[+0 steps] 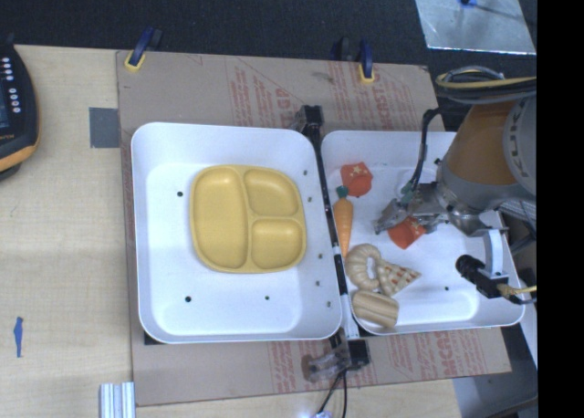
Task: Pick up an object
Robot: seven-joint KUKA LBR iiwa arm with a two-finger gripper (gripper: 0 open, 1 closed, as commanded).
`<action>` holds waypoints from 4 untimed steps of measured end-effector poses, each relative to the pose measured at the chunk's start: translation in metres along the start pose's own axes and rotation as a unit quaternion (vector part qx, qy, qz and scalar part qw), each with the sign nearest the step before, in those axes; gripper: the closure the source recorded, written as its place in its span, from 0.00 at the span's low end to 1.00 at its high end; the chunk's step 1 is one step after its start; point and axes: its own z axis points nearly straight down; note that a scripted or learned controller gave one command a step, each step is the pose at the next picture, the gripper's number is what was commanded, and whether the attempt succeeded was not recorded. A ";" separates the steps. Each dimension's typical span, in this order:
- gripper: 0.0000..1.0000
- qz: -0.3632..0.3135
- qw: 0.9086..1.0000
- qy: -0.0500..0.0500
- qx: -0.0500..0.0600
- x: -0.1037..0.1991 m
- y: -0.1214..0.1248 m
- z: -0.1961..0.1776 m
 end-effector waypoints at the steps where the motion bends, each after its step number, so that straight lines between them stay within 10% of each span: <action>1: 1.00 0.001 1.000 -0.001 -0.001 -0.002 0.001 -0.011; 2: 0.00 0.000 1.000 -0.001 -0.001 -0.002 0.001 -0.011; 3: 0.00 -0.001 1.000 0.000 0.000 0.043 -0.006 -0.001; 4: 1.00 0.000 1.000 0.000 -0.001 0.042 -0.006 -0.011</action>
